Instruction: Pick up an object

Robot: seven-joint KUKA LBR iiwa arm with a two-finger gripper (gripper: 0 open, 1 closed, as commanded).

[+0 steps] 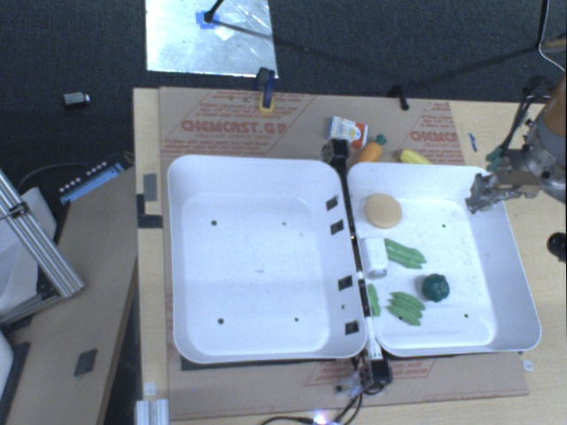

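Note:
The right bin (496,264) holds a round tan cookie-like disc (384,209), a white block (374,257), a green pea pod (405,255), another green pod (407,306), a thin green piece (373,300) and a dark green broccoli-like ball (435,287). My gripper (484,193) hangs at the right bin's far right rim, well right of the tan disc and above the other items. Nothing shows between its fingers.
The left bin (257,255) lies beside the right one, with black clips (345,282) along the shared edge. Behind the bins on the cardboard sit a small carton (346,131), an orange carrot toy (369,151) and a yellow piece (413,158).

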